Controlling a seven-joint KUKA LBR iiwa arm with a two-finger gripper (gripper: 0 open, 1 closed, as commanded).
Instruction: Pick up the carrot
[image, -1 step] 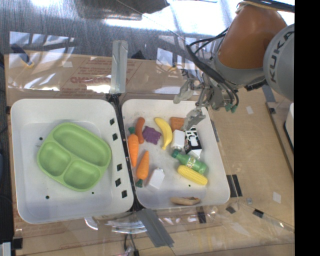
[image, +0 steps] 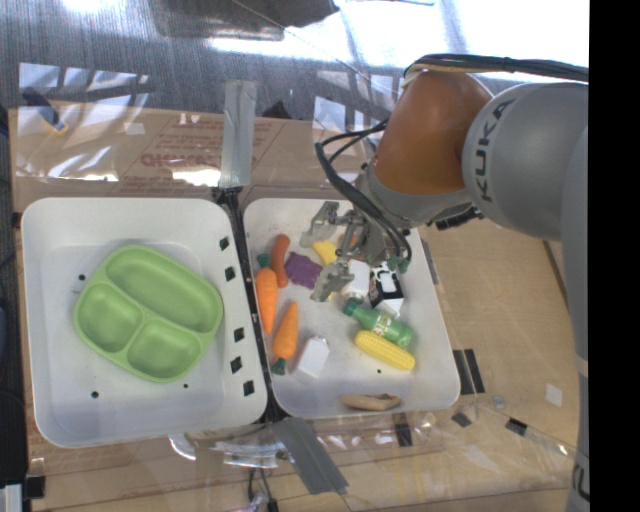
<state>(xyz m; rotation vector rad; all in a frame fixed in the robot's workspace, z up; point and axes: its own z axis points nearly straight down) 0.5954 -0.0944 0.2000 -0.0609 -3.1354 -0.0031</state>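
Two orange carrots lie along the left side of the right bin (image: 440, 372): one (image: 267, 300) close to the dividing wall, the other (image: 286, 332) just below and right of it, with its green end pointing to the front. A darker orange-red piece (image: 281, 258) lies above them. My gripper (image: 325, 250) hangs over the bin's upper middle, to the right of the carrots and apart from them. It is open, with one finger (image: 322, 216) toward the back and the other (image: 326, 284) toward the front. A yellow piece and a purple piece (image: 301, 268) lie under the gap.
The right bin also holds a green bottle (image: 380, 322), a corn cob (image: 385, 350), a white block (image: 313, 357), a black and white item (image: 388, 288) and a brown piece (image: 370, 402) at the front wall. A green divided plate (image: 148, 312) sits in the left bin (image: 40, 400).
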